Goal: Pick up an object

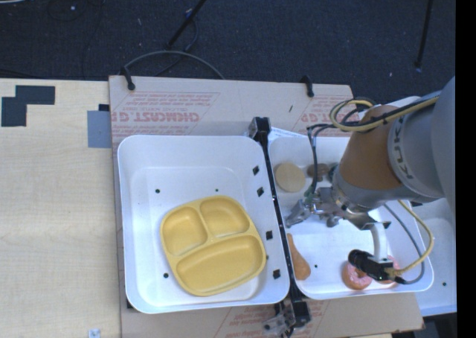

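Over the right bin [321, 152], the fingers [299, 214] hang low, their state impossible to tell.

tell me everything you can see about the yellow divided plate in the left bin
The yellow divided plate looks like matte moulded plastic with rounded corners. It has three compartments: two smaller ones along its far side and one long one along its near side, with nothing in any of them. It lies flat and right side up on the floor of the left white bin, turned at a slant to the bin's walls, towards the near right corner. Nothing else touches it.
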Robot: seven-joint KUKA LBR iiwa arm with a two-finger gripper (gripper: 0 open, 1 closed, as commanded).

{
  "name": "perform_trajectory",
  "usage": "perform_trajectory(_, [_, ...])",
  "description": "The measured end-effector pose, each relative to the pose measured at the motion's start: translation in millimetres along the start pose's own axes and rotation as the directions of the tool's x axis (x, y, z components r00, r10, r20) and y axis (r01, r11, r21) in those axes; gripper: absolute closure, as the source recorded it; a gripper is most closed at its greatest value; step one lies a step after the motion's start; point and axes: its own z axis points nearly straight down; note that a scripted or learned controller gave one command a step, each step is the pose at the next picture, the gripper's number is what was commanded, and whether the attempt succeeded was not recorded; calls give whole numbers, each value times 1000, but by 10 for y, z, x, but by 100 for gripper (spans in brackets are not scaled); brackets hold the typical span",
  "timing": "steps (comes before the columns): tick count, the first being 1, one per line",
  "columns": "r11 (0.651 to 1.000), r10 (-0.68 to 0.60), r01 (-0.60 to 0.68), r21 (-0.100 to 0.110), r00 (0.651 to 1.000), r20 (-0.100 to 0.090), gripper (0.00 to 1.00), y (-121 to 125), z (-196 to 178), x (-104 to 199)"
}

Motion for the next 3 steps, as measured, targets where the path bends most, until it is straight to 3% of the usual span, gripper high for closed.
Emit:
perform_trajectory(1, [1000,7,-7,-1,1000,0,100,1,-126,-18])
perform_trajectory(3, [1000,-1,1,-10,1000,2,100,92,-1133,-88])
